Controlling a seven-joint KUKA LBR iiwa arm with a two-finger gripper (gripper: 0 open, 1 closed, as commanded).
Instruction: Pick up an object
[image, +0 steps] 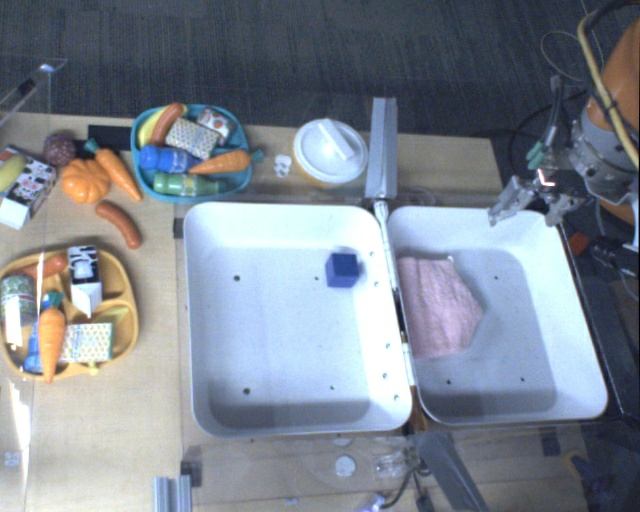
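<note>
A: Claw status?
B: Gripper sits over the right bin's far rim, fingers apart, nothing between them.
A: Obj. locations?
B: Blue block in left bin, far-right area. Pink cloth lies flat in right bin, against its left wall.

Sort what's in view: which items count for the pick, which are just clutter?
For the pick:
- blue cube in the left bin
- pink cloth in the right bin
- gripper over the right bin's far rim

Clutter outside the bins:
- blue bowl of toy food
- yellow tray of toy food
- white lidded container
- loose toy carrot, sausage and pumpkin
</note>
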